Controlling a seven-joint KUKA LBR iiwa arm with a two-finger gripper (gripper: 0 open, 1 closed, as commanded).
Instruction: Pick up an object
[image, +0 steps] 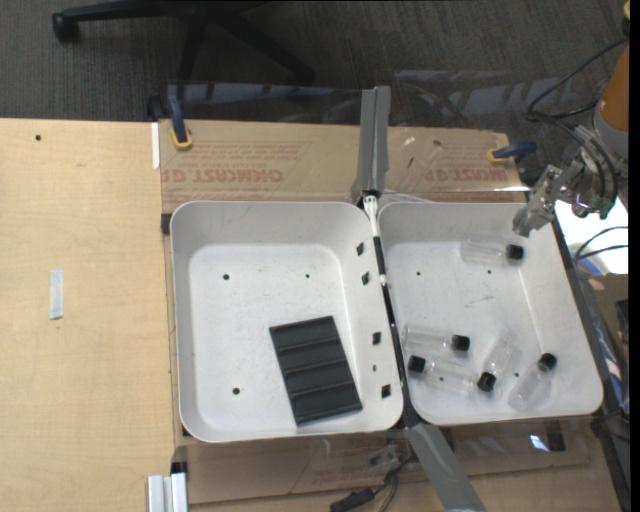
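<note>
Approach step, I'd judge: gripper (533, 212) over right bin (575, 300) far-right rim, finger state can't tell, nothing seen held; nearest clear vial (492, 253) just inside bin below it — next needs descent.

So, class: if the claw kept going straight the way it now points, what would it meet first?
The claw points down-left into the right bin. First in that line is probably the clear vial with a black cap near the bin's far side, though depth is unclear from above.
</note>
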